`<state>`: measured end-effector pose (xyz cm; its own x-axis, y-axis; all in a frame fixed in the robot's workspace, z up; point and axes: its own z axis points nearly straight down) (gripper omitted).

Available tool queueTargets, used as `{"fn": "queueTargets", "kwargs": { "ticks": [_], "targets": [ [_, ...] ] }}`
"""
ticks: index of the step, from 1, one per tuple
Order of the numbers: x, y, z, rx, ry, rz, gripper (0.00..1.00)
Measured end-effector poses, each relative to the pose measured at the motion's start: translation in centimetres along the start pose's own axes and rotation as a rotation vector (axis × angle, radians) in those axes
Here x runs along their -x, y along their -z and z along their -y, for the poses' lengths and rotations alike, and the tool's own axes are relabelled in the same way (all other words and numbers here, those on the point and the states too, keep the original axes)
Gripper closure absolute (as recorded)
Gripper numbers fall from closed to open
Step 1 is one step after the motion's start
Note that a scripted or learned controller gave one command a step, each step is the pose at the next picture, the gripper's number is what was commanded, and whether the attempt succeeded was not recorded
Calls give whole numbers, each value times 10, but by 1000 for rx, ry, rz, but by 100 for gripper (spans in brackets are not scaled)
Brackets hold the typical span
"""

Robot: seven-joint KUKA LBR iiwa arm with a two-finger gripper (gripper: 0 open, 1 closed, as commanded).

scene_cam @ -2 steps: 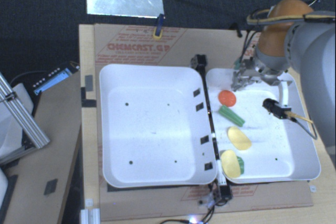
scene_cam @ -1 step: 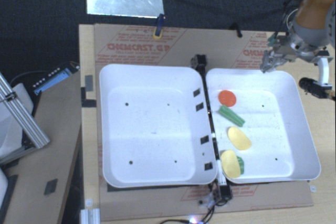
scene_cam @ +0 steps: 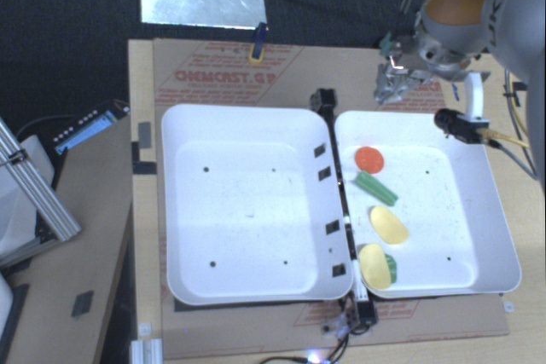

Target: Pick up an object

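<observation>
A: Hovering past the far rim of the right bin (scene_cam: 478, 183), gripper (scene_cam: 392, 89) — spread or pressed together? Can't tell, too blurred.

B: Inside, along the bin's left wall: red disc (scene_cam: 368, 158), green stick (scene_cam: 376, 188), yellow pieces (scene_cam: 388, 224), one half-covering something green.

The left bin (scene_cam: 247, 209) lay bare across its floor. In the right bin (scene_cam: 444, 209), a red disc (scene_cam: 368, 158), green stick (scene_cam: 376, 187) and two yellow pieces (scene_cam: 388, 225) crowded the left side by the divider; the right half stayed open.
</observation>
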<state>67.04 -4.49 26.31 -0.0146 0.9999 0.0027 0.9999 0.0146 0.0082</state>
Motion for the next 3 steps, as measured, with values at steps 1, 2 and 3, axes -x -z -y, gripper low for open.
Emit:
{"fn": "queueTargets", "kwargs": {
  "ticks": [1, 2, 3],
  "targets": [
    [-46, 148, -1, 10, -4, 2, 100],
    [-93, 216, 0, 1, -5, 1, 100],
    [-145, 221, 40, -6, -5, 0, 100]
  ]
}}
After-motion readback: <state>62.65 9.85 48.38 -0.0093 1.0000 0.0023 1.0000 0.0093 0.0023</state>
